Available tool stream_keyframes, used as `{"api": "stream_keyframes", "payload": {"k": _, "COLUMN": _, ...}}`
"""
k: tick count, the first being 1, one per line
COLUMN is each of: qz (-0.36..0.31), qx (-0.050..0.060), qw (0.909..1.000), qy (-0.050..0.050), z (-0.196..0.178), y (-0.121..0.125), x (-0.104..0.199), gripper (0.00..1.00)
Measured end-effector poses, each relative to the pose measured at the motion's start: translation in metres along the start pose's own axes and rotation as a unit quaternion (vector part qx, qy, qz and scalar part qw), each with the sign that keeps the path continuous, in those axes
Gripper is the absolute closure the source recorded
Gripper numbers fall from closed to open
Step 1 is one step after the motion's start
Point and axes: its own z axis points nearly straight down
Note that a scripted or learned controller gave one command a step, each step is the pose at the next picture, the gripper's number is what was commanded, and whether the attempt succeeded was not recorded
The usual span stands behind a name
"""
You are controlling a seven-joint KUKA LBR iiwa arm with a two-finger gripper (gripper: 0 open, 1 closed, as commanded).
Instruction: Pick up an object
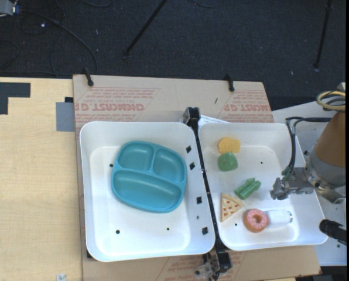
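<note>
From above, two shallow white plastic bins sit side by side on a brown cardboard sheet (163, 101). The left bin (98, 227) holds a teal plastic plate with three sections (149, 176). The right bin (280, 139) holds small toys — a yellow lumpy piece (229, 145) at the top, with a round green piece (227, 163) touching just below it. A green toy bean pod (247, 188) lies near the middle. Lower down are a waffle-patterned triangle slice (229, 206), a pink-frosted toy donut (256, 220), and a small white tube (279, 218) just beside the donut. The grey gripper (283, 191) reaches in from the right, near the bean pod but apart from it. I cannot tell if its grip is open or closed.
</note>
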Motion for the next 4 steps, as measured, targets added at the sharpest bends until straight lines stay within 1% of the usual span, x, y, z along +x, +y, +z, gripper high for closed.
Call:
{"api": "stream_keyframes", "payload": {"k": 1, "qz": 0.0, "qx": 0.0, "qw": 1.0, "qy": 0.0, "z": -0.048, "y": 0.001, "x": -0.001, "gripper": 1.0}}
{"api": "stream_keyframes", "payload": {"k": 2, "qz": -0.002, "qx": 0.002, "qw": 1.0, "qy": 0.001, "z": -0.059, "y": 0.016, "x": 0.045, "gripper": 1.0}}
{"api": "stream_keyframes", "payload": {"k": 3, "qz": -0.002, "qx": 0.002, "qw": 1.0, "qy": 0.001, "z": -0.069, "y": 0.038, "x": 0.098, "gripper": 1.0}}
{"api": "stream_keyframes", "payload": {"k": 4, "qz": -0.001, "qx": 0.002, "qw": 1.0, "qy": 0.001, "z": -0.075, "y": 0.055, "x": 0.14, "gripper": 1.0}}
